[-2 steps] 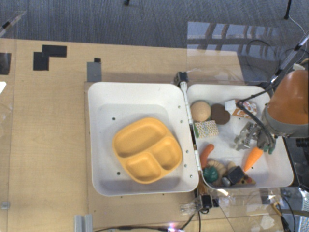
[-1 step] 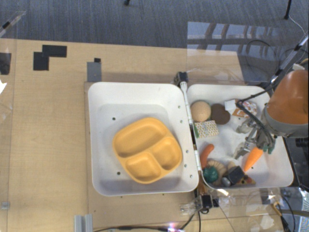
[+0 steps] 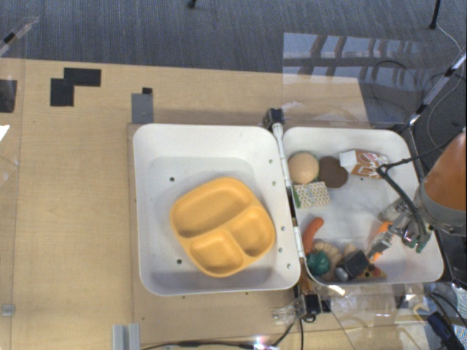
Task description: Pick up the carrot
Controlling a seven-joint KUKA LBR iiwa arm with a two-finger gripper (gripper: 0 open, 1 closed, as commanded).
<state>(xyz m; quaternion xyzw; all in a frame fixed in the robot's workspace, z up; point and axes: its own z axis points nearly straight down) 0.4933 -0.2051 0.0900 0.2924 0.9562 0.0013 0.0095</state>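
1 camera looks down from above the bench at a slant, far enough back to take in both white bins: the left bin [image 3: 146, 217] fills the middle of the frame and the right bin [image 3: 408, 195] sits at centre right. The bench top [image 3: 66, 217] runs off the left edge, and grey floor [image 3: 146, 20] crosses the top of the frame.

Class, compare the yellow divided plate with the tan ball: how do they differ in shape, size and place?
The yellow divided plate is flat with three compartments; the tan ball is round and plain. The plate is far larger than the ball. The plate lies in the left bin, the ball in the right bin near its far left corner. Both rest on white bin floors, away from the arm.
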